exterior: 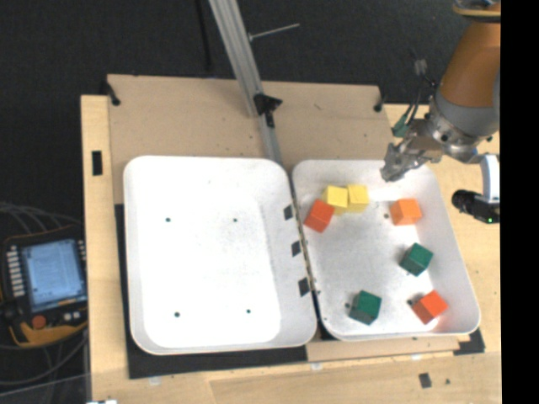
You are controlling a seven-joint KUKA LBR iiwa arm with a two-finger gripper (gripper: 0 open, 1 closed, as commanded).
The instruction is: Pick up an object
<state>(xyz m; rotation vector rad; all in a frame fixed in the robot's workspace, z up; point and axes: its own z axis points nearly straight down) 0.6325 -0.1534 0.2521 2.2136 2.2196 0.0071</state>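
The right bin (446, 251) holds several small blocks. Two yellow blocks (347, 197) lie side by side near its back left, with an orange-red block (319, 215) just left of them. An orange block (406, 211) sits toward the back right. Two green blocks (416, 259) (365, 306) and another orange-red block (429, 306) lie nearer the front. My gripper (393, 171) hangs over the bin's back edge, above and behind the orange block, with nothing seen between its fingers.
The left bin (143, 251) stands beside the right one. A grey metal pole (240, 53) slants up from between the bins' back corners. A handheld screen (46, 280) lies off the bench at the left.
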